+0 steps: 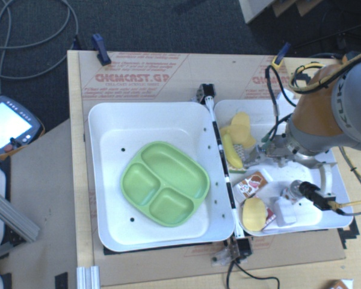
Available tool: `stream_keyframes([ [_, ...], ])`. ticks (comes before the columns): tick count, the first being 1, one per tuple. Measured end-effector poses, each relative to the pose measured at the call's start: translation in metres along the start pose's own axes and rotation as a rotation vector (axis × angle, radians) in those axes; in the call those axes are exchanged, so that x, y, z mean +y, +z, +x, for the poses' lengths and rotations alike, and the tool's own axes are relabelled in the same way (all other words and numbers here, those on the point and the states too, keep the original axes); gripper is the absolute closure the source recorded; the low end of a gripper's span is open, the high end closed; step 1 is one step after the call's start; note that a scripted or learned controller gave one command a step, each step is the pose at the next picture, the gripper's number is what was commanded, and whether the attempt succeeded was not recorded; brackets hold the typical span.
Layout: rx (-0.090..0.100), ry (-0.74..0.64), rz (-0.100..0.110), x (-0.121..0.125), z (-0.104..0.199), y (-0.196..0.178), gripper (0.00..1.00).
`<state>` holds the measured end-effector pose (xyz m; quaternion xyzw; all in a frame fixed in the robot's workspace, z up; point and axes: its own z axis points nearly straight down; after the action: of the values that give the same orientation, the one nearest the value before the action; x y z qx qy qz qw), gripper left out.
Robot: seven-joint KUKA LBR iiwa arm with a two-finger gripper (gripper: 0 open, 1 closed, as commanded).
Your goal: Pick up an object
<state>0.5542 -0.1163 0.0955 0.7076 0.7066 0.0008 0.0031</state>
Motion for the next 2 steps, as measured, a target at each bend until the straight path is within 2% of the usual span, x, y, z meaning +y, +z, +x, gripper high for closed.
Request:
stream_keyframes([
  [1, 0.003, -0.001, 0.003, -0.0365, 0.0051, 0.0101, 0.0],
  [2, 0.003, -0.001, 0.005, -0.035, 0.0093, 0.0109, 0.0],
])
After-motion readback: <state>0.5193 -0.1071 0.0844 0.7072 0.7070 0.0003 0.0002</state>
